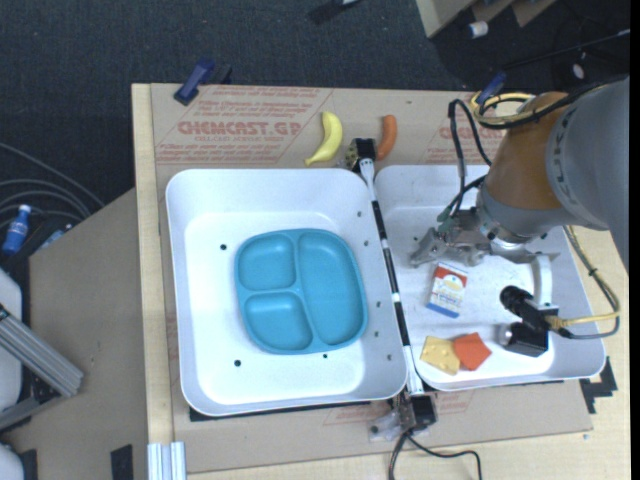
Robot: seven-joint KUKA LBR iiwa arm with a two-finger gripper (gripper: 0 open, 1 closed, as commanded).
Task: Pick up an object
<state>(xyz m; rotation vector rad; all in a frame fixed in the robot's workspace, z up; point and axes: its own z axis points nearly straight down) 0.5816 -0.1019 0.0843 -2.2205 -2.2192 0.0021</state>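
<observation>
In the right bin [420, 193] a small white carton [448, 291] with blue and red print lies near the middle. A yellow piece [439, 354] and an orange piece [472, 350] sit side by side at the bin's front edge. My gripper [447, 255] hangs just behind the carton, open, its grey fingers [424, 251] spread with nothing between them. The grey arm with its orange band [525, 163] comes in from the right.
The left bin [200, 208] holds a blue divided plate [298, 289]. Behind the bins on the bench lie a yellow banana [326, 138], an orange carrot-like piece [386, 135] and a blue clip [195, 83]. A black divider [385, 258] runs between the bins.
</observation>
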